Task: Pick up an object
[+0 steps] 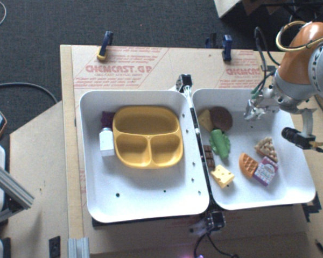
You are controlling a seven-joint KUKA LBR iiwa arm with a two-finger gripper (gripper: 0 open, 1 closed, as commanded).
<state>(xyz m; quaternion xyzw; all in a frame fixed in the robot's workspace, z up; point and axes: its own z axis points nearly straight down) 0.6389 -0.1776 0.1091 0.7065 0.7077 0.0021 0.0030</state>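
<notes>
Two white bins sat side by side on the bench: the left bin [97, 198] carried a yellow divided tray [147, 136] with a small white bottle [106, 142] just beside its left edge, and the right bin [290, 190] held a brown round piece [221, 117], a green toy [220, 143], a cheese wedge [223, 175], a waffle piece [247, 165], a pink packet [266, 171] and a tan slice [266, 148]. At the right bin's upper part the gripper [254, 112] hung over bare floor to the right of the brown round piece, apart from every object, nothing showing between its tips, though how widely it stood I could not tell.
</notes>
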